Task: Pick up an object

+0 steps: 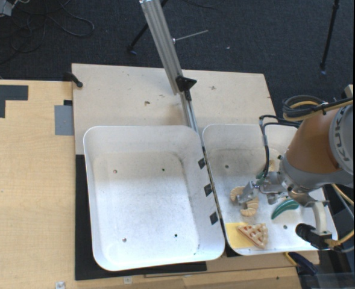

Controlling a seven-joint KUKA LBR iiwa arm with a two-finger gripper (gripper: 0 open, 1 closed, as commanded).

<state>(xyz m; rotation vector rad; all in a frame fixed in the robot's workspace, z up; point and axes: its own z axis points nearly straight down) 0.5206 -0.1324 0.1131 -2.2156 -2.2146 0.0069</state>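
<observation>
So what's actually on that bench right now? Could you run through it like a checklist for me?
Surface: two white bins side by side, left bin, right bin, on a pale board.
Job's things: in the right bin, a tan lumpy object, a waffle-like wedge and a green piece.
Clutter: nothing seen.
Grippers: gripper low in the right bin beside the tan object; finger state unclear.
Cables: black cable looping from the arm; coil behind it.
Surroundings: metal rail, dark carpet, wooden table.
</observation>
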